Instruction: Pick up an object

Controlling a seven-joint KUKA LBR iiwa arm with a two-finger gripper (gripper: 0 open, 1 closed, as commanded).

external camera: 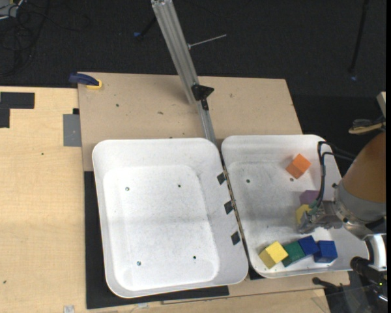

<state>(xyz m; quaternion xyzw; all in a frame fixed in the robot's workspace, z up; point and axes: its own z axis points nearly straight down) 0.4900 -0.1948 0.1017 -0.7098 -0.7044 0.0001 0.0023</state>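
Note:
My gripper point(309, 222) is down inside the right bin point(260, 150), near its right side, at the end of the arm point(367, 182) that comes in from the right. A small yellow piece point(302, 212) lies right against the gripper's tip, and a purple block point(309, 196) sits just above it. An orange block point(298, 165) lies further back. Along the bin's front edge sit a yellow block point(272, 254), a green block point(292, 252) and two blue blocks point(307, 244) point(326, 251). The wrist hides the contact with the yellow piece.
The left bin point(158, 214) lies beside the right one, with black clips point(227, 206) along the shared rim. A slanted metal rail point(180, 49) rises behind the bins. A black cable point(322, 168) loops off the wrist.

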